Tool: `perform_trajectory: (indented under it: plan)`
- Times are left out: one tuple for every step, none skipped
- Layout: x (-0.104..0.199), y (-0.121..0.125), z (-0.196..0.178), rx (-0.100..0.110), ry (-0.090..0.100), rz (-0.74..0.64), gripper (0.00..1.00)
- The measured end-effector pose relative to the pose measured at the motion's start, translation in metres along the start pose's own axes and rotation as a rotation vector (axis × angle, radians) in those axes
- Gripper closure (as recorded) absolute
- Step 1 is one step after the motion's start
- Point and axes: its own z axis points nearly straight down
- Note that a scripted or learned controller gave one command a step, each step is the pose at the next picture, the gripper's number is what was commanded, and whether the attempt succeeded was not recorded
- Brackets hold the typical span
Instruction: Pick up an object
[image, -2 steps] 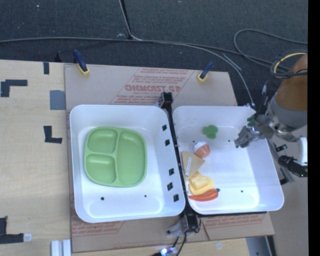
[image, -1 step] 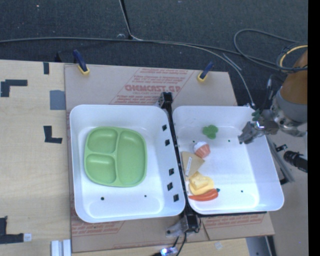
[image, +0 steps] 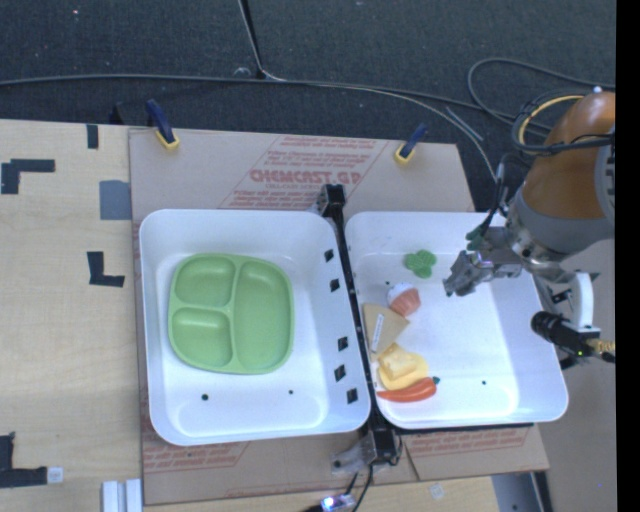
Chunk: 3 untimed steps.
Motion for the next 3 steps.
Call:
perform_trajectory:
  plan:
    - [0.056, -0.006, -0.009, -0.001, 0.000, -0.001, 1.00]
    - [0.112, -0.021, -0.001, 0.002, 0.000, 0.000, 1.00]
    - [0.173, -0.024, -0.007, 0.000, -0.001, -0.002, 1.00]
